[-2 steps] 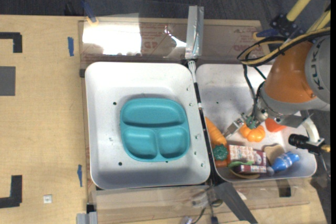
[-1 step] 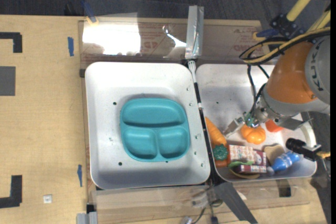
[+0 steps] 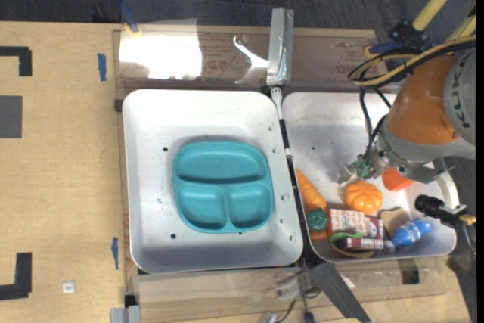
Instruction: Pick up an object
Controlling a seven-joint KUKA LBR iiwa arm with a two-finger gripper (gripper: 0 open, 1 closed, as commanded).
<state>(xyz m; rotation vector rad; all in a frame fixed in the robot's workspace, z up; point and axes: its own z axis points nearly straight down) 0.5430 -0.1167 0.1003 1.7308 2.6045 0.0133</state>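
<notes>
Orange, round and ridged like a small pumpkin (image 3: 364,197), the nearest thing sits just below and a little right of the gripper (image 3: 364,166) in the right bin (image 3: 318,117). From where I stand the wrist hides the tool's tip, so I cannot tell its state; nothing shows as held. A carrot (image 3: 310,193) lies to the left, its long axis slanting along the bin's left wall. I judge a short drop toward the near side would meet the pumpkin first.
</notes>
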